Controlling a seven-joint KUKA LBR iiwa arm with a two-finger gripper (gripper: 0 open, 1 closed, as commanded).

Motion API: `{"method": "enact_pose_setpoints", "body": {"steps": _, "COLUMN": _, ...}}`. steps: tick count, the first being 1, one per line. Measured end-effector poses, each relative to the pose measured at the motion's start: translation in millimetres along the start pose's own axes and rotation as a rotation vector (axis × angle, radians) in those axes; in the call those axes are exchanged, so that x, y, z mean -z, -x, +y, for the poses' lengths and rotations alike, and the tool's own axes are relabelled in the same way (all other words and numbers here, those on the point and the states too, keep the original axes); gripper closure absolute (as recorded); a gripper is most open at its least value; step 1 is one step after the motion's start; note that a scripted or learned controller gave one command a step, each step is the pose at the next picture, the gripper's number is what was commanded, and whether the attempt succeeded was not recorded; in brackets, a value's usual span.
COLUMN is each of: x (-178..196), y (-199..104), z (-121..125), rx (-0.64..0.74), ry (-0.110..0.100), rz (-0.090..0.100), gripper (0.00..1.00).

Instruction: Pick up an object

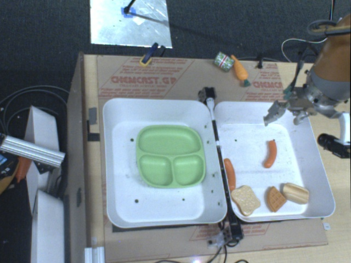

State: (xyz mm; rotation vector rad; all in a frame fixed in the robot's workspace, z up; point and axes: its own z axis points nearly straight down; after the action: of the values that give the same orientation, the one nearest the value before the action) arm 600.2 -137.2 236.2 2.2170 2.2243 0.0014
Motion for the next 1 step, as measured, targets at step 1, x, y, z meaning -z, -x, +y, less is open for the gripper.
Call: {"method": "enact_pose_setpoints", "body": {"steps": 1, "x": -98.4, "y": 38.3, "z": -5.4, "rx": -0.002, "ry": -0.002, "rz": 0.0, "gripper": 0.0}}
